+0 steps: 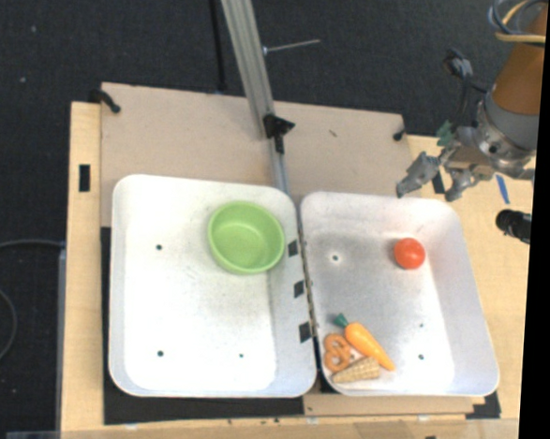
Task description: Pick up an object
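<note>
Camera view: gripper (436, 179) fingers apart over right bin (459, 274); one carrot (368, 341) lying diagonally, one tomato (409, 253), one bowl (246, 237).

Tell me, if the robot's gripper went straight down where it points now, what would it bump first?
Probably the far right corner rim of the right bin. The gripper hangs open just above it. The tomato sits nearer the camera, likely off that line, though depth is hard to judge.
</note>
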`<state>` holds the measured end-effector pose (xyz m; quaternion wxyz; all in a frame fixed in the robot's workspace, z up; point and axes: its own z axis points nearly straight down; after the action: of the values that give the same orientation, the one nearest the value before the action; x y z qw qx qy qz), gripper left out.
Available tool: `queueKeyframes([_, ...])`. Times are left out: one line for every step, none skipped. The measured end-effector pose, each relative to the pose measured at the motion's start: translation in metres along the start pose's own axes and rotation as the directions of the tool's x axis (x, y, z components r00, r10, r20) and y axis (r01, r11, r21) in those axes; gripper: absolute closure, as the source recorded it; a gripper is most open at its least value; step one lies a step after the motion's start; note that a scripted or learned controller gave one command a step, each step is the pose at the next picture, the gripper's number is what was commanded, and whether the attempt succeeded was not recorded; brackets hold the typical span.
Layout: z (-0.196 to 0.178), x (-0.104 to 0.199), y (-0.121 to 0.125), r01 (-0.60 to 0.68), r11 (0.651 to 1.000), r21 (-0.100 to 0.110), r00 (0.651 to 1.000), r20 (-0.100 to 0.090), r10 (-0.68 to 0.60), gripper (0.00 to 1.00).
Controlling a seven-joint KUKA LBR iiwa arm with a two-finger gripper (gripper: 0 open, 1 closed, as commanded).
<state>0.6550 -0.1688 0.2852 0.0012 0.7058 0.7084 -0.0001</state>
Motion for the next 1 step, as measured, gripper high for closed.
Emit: queueKeyframes([-0.0002, -0.0008, -0.0002, 0.000, 1.000, 0.001, 1.000, 0.002, 0.000, 0.00])
